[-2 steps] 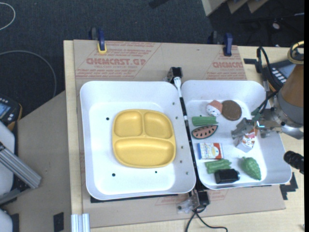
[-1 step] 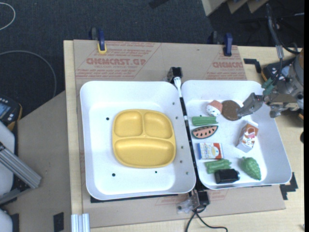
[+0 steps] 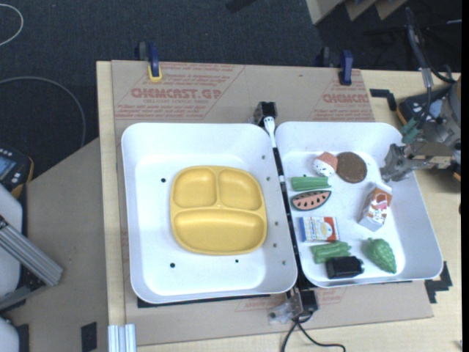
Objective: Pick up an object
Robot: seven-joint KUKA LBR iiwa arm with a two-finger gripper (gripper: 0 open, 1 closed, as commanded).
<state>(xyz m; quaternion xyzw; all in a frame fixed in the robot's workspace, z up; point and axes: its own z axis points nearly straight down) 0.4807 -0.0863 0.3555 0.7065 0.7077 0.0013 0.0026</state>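
nothing is lifted yet, as far as you can see. left bin (image 3: 139, 196) holds a yellow divided plate (image 3: 218, 209). right bin (image 3: 432, 251) holds your candidates: watermelon slice (image 3: 310, 199), blue-and-white carton (image 3: 319, 229), brown disc (image 3: 352, 167), small milk carton (image 3: 375, 208), green leafy piece (image 3: 382, 255). gripper (image 3: 394, 166) hangs at the bin's right edge, above the milk carton; you cannot tell its closure. descent, grasp and lift remain.
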